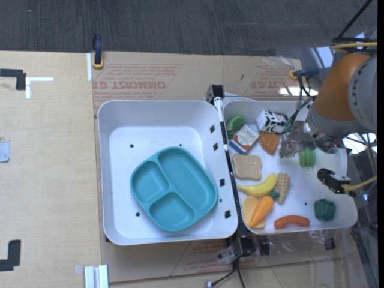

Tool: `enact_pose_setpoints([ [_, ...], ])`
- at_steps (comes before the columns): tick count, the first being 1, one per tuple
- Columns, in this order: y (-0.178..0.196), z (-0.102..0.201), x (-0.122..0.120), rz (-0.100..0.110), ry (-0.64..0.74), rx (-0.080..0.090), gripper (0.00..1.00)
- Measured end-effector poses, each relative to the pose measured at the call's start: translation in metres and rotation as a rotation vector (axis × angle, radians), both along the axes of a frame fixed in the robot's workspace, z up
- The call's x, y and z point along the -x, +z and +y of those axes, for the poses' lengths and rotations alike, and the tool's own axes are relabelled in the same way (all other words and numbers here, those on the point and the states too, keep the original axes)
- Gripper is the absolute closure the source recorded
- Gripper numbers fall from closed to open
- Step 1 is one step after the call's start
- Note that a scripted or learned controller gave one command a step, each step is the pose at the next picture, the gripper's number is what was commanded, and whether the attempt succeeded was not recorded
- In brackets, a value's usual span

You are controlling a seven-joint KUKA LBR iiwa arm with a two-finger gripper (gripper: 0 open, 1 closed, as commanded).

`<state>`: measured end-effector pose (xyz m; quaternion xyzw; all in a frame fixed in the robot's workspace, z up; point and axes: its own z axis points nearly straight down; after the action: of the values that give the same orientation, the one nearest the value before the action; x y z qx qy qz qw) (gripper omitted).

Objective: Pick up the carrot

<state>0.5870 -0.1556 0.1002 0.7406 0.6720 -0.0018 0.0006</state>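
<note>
At the near edge of the right bin [345,224], the carrot [260,211] is seen lying flat on the bin floor, its tip pointing toward the near wall; it rests against a round orange-yellow piece beside the divider. It has not been lifted, so the pick is judged to be not yet begun.

Just right of the carrot, a red sausage [291,222] is laid along the near wall, and a dark green pepper [324,209] is set toward the near right corner. Just beyond the carrot, a banana [258,187] and a waffle-textured piece [282,187] are found, the banana touching the carrot's top. A slice of bread [247,167] lies a little farther on.

Farther still, the gripper [290,144] is held above the far half of the right bin, well apart from the carrot, between an orange wedge [269,143] and a light green piece [308,157]. The state of the jaws cannot be told from this view, and nothing is seen grasped.

In the left bin [114,179], a teal compartment plate [173,188] is laid.

What is left is judged to be the whole of the task: a move toward the near side, a descent over the carrot, a grasp, and a lift.
</note>
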Motion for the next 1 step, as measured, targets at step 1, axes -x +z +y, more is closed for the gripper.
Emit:
enact_pose_setpoints([
  [1,0.0,0.0001,0.0,0.0,0.0,0.0,0.0],
])
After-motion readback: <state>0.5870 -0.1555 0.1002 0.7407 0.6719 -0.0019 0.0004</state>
